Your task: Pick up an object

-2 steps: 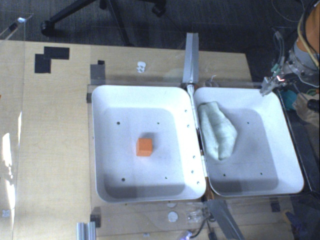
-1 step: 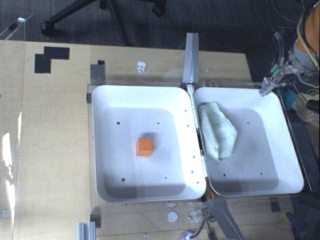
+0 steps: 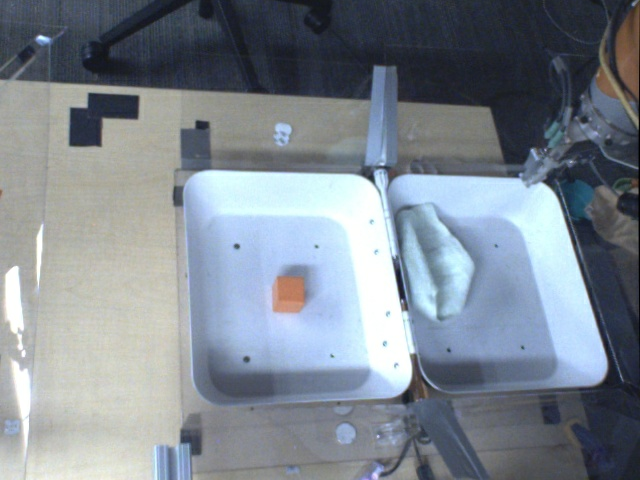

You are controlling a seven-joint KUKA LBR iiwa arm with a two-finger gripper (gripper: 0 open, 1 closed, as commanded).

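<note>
While you are looking down through the single camera view, the arm (image 3: 622,63) is sitting at the upper right, just past the far right corner of the right bin (image 3: 580,298), and its gripper (image 3: 548,158) is hanging over that corner; the picture is too small and cluttered there for you to tell whether the tool is apart or together, and nothing is showing in its grasp. You are counting two white bins side by side and two loose things, one in each. The left bin (image 3: 215,298) is holding one orange block (image 3: 289,294), lying near the middle of the floor and well apart from every wall. The right bin is holding one pale cloth (image 3: 435,259), bunched lengthwise and lying against the inner wall next to the divider between the bins. If you are choosing the block, you are probably dealing with something light and stiff with flat faces, so closing across two opposite sides from straight above should be giving a firm hold, though a small block may be skidding away if one finger touches first. If you are choosing the cloth, it looks soft and limp; pinching a raised fold near its middle, away from the wall, seems safest, and it will likely be sagging and draping once lifted.
</note>
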